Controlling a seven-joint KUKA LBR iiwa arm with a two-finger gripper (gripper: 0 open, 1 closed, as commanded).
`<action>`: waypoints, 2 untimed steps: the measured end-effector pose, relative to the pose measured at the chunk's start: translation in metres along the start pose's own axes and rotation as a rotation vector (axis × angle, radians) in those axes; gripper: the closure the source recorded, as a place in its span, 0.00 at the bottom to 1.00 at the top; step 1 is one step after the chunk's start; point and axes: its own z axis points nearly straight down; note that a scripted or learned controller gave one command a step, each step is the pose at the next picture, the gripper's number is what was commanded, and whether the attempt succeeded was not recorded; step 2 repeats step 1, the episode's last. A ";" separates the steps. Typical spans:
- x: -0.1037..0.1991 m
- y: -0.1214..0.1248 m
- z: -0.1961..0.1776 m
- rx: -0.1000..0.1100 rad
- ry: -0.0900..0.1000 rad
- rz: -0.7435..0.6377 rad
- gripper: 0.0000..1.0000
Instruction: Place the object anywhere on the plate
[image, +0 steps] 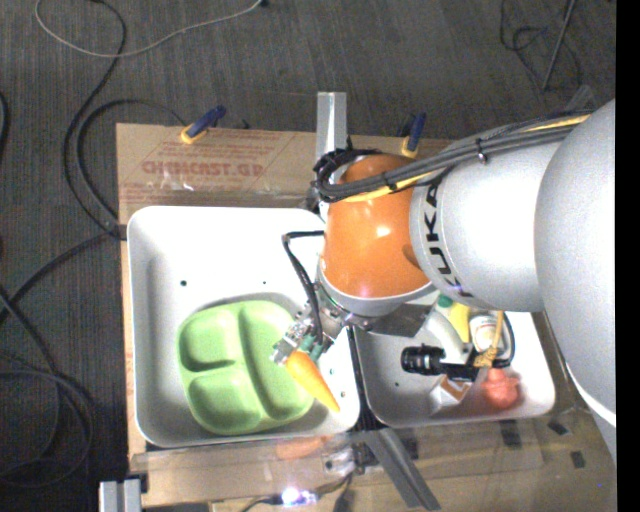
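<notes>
A green plate (235, 365) with three compartments lies in the left white bin (160, 260), toward its front. My gripper (297, 345) hangs over the plate's right edge, shut on the leafy end of an orange toy carrot (315, 382). The carrot slants down to the right, and its tip reaches past the plate's rim toward the bin's right wall. The arm's orange band and grey body hide the gap between the two bins.
The right bin (400, 405) holds a pinkish-red object (500, 392), a yellow item (458, 322) and a pale bottle (485, 330), partly under the arm. The left bin's floor behind and left of the plate is bare. Cardboard (200, 165) lies behind the bins.
</notes>
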 end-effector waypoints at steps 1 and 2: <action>0.000 0.000 0.000 0.000 0.000 0.001 0.00; 0.000 0.000 0.000 0.000 0.000 0.001 0.00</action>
